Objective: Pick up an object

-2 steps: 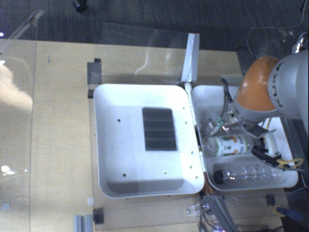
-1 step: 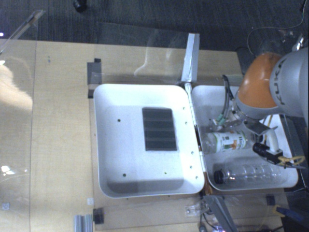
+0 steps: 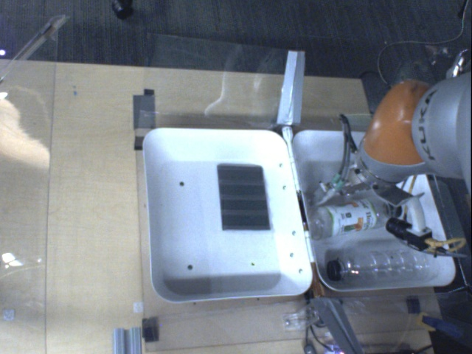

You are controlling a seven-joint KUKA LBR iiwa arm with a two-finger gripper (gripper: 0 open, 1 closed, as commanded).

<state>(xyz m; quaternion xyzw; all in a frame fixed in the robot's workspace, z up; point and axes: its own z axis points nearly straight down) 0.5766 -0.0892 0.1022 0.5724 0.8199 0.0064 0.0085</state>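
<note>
Camera view, from above at a slant: my arm (image 3: 442,124) comes in from the right, with the orange band (image 3: 394,127) over the far side of the right bin (image 3: 316,147). My gripper (image 3: 341,190) is down inside that bin, near its left wall. It sits just above the white bottle (image 3: 346,220) and is close enough that it may be touching; I can't confirm contact.

The white bottle has a green label and lies on its side across the bin, cap end to the right. I take it as the target since it's the thing nearest the tool. Being on its side, it can roll, so I'd want the grip across the body rather than along it.

Gripper state: can't tell whether it's wide or narrow, because the wrist hardware blocks the view. Nothing is visibly held, so I judge the pick not done.

A clear bottle (image 3: 380,266) with a black cap lies along the near wall of the same bin, just apart from the white one. It's out of my approach path, but the white bottle could roll into it.

In the left bin (image 3: 166,198), a dark ribbed block (image 3: 243,197) lies flat at the centre, well apart from the tool. It's low and flat, so probably a harder grab.
</note>
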